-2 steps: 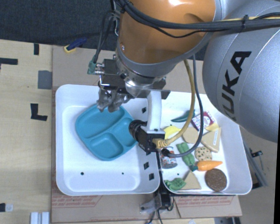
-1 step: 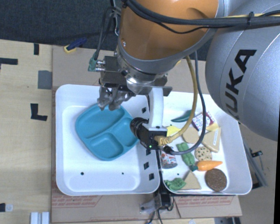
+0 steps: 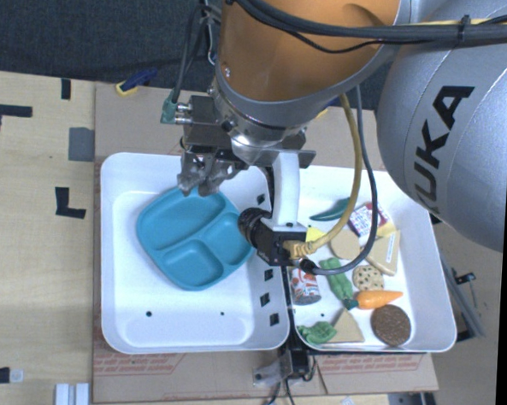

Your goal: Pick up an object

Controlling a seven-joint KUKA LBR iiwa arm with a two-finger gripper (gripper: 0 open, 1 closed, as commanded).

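Observation:
A blue divided plate (image 3: 191, 241) lies tilted in the left white bin (image 3: 135, 318). My gripper (image 3: 205, 179) hangs over the plate's far edge, its grey fingers pointing down right at the rim. The right white bin (image 3: 432, 285) holds several toy foods: an orange carrot (image 3: 378, 298), a brown round cookie (image 3: 392, 324), a speckled cracker (image 3: 368, 277), a green leafy piece (image 3: 318, 333), a green pepper (image 3: 341, 286) and a small can (image 3: 304, 286). The arm's big orange and grey body covers the top of the view.
A black cable fitting (image 3: 264, 234) with yellow and black hoses hangs above the wall between the two bins. Cardboard (image 3: 130, 121) lies under the bins, on a wooden bench with black marks at the left.

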